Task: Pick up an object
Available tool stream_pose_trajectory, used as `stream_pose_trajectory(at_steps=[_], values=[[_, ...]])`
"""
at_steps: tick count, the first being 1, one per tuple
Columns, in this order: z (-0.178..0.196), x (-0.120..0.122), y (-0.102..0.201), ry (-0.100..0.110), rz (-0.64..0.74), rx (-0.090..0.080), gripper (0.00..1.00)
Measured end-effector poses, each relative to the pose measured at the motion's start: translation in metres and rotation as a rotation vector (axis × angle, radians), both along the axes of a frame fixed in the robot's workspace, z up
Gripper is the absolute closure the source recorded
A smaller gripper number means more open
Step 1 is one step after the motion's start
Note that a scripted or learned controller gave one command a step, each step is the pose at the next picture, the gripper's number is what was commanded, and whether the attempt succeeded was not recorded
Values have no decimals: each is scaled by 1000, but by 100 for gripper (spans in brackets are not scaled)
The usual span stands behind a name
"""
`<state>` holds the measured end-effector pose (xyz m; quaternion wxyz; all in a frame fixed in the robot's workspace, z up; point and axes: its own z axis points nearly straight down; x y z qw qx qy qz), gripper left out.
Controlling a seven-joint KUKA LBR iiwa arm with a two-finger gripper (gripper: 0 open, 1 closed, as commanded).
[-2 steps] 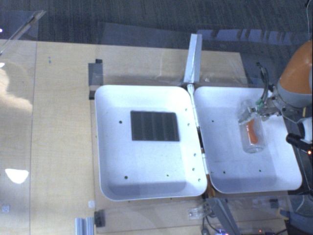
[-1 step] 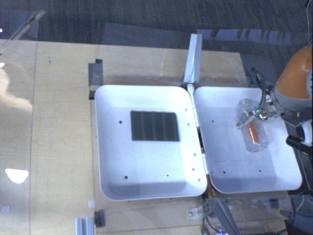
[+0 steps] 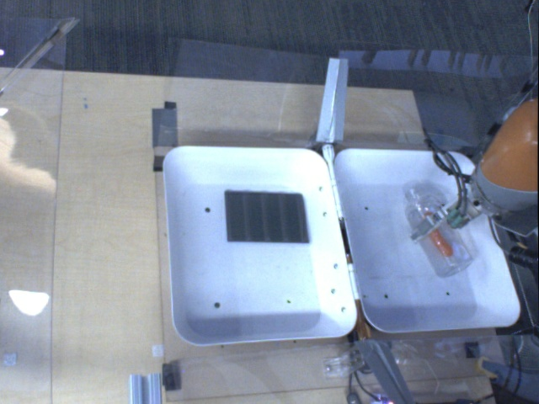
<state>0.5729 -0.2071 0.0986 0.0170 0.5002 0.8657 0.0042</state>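
Where the gripper [image 3: 440,223] meets the right bin [image 3: 379,310]: clear plastic object [image 3: 438,241], orange inside; finger state impossible to tell.

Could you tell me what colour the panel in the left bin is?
Dark grey, ribbed panel, seen in the camera view.

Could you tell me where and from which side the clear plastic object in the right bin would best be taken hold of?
Probably across the middle of the clear plastic object, coming from above. It appears to lie on its side on the floor of the right bin, running from upper left to lower right, so fingers closing across that long axis should span its narrower width. The hand is at its upper right.
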Motion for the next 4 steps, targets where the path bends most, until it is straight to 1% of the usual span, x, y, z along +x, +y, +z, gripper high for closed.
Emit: stream_pose_trajectory(at_steps=[1,2,3,4], values=[[77,-74,1,25,-181,12,0],[-7,-34,1,22,-163,10,0],[5,-32,2,16,-161,10,100],[63,-26,32,25,-391,16,100]])
